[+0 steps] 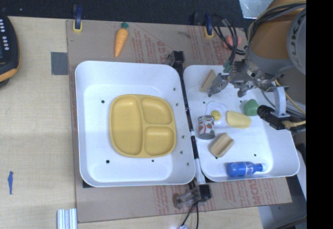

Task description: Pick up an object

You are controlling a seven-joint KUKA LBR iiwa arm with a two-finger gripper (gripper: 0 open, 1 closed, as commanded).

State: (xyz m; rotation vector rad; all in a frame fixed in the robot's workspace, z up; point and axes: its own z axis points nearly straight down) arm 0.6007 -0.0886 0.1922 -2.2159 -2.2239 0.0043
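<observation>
My gripper (230, 88) hangs over the back of the right bin (283, 150), its two dark fingers spread open with nothing between them. A tan wedge (207, 79) lies just left of the left finger. A green object (251, 107) sits just right of and below the right finger. Further forward lie a pale yellow lump (238, 119), a small yellow piece (216, 116), a small can (206, 127), a tan bread-like block (221, 144) and a blue bottle (243, 169) near the front wall.
The left bin (93, 118) holds a yellow divided plate (142, 125). An orange carrot (120, 39) lies on the board behind the left bin. The grey and orange arm (276, 25) and its cables crowd the back right corner.
</observation>
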